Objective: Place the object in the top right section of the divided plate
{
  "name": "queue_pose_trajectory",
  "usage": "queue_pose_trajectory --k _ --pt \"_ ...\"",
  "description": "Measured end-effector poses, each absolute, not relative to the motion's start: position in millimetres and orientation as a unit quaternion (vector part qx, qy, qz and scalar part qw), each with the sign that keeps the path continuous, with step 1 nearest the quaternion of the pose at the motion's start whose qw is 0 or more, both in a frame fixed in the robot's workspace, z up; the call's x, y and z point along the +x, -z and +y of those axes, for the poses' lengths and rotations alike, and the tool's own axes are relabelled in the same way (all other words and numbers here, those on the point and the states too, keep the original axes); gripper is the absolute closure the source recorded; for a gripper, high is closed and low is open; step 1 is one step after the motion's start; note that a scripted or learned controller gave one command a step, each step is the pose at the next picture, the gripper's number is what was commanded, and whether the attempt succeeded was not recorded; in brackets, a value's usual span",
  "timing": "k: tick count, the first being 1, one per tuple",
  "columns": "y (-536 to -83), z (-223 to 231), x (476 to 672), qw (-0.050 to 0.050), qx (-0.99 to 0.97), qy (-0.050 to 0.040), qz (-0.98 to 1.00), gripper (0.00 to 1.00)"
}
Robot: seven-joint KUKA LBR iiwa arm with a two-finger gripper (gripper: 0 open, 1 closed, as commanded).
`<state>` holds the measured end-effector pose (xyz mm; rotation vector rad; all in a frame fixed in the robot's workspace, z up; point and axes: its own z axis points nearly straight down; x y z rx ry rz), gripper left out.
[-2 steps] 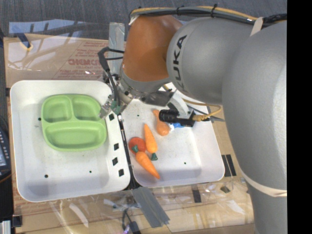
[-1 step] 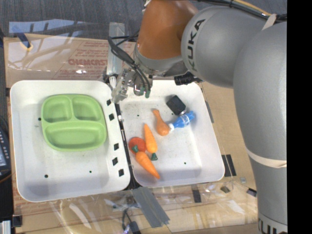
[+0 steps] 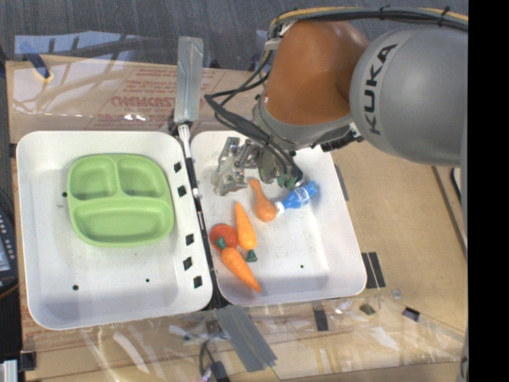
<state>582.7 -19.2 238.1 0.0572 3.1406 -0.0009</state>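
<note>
A cardboard-covered bench carries two shallow white bins, and the green divided plate point(image 3: 119, 199) sits in the left bin point(image 3: 48, 293), all three sections bare. That plate is our landmark. Over to the right of it, across the ridge where the bins meet, the right bin point(image 3: 334, 261) holds the pickings: a slim carrot point(image 3: 245, 227) nearest the plate beside a red tomato point(image 3: 223, 234), a second carrot point(image 3: 239, 268) below them, and an orange gourd-shaped piece point(image 3: 262, 200) touching a blue-and-white bottle point(image 3: 298, 196) farther out. The gripper point(image 3: 231, 168) hangs low at the far end of that bin, above the gourd piece; how its metal parts stand, I can't tell, and nothing shows caught in them. So it looks like the pick comes first. To do it well: centre over one item, clear of its neighbours, descend straight, then carry across the ridge to the plate's upper right section.
</note>
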Motion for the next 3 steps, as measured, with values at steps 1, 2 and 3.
queue_pose_trajectory --k 1,2,3 --pt "-192 -71 653.2 0.001 -0.229 -0.0002 0.973 1.0" --pt "-300 -57 657.7 0.003 -0.303 0.0011 0.953 1.0" --pt "-193 -9 653.6 -0.001 -0.52 -0.0013 0.854 1.0"
